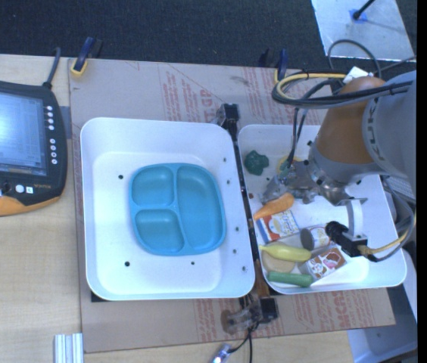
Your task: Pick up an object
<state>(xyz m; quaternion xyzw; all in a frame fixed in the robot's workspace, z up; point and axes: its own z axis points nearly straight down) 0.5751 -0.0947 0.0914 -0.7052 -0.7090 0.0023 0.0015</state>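
Nearest the camera, at the lower edge of the frame, a black clamp (263, 308) pinches the bins to the cardboard sheet (191, 89) covering the table (17, 278).

Left bin (100, 150), centre frame: holds a blue divided plate (177, 208), three compartments.

Right bin (380, 274), right of centre: the pickable clutter. Orange carrot (274, 205) near the bin's left wall, a printed card (283, 224) just below it, a yellow banana (288, 253) lower down, a green pod-like piece (291, 279) along the bottom rim, a red-and-white packet (325, 263) beside the banana, and a small dark green item (256, 162) at the bin's upper left.

My arm (365, 127) reaches in from the right edge, orange band above the wrist. The gripper (293, 180) sits low over the right bin, just above and right of the carrot. I cannot tell whether it is open or closed, and I see nothing held.

Judgement: approach stage, carrot the likeliest target. To do this well I would centre over the carrot's thick middle, align the grip across its narrow width, and descend straight. Risk: the bin wall lies close on the left, and the card underneath could get snagged. The dark green item stands well apart from the rest, a cleaner fallback.

Teach pendant (13, 146) lies at the left edge of the frame.
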